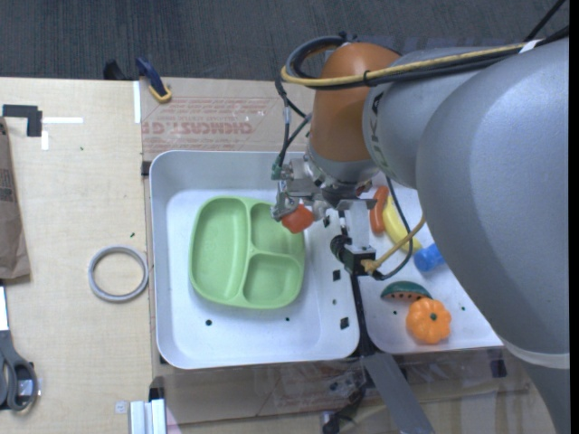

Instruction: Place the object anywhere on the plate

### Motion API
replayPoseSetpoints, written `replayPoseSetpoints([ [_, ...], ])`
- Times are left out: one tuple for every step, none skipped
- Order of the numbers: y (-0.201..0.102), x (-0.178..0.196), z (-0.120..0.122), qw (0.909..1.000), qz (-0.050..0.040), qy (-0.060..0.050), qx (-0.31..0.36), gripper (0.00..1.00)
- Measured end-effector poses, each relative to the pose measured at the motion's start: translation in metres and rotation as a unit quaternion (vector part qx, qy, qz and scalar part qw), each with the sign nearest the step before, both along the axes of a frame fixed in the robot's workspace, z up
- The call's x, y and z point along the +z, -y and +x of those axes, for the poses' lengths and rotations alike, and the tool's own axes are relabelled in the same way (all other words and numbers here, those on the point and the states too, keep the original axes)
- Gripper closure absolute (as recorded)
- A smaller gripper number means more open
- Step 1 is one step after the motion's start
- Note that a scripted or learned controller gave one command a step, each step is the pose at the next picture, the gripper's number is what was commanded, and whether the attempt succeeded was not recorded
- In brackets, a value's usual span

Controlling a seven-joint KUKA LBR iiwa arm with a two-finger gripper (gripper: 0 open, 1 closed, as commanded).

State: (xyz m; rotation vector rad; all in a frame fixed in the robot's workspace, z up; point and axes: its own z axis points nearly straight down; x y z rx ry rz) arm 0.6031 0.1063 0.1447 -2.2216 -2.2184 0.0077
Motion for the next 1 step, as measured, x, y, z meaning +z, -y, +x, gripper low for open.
replayPoseSetpoints([
  [0.0004,0.0001,0.0002,1.0000,0.0000,0.000,0.000,0.00],
])
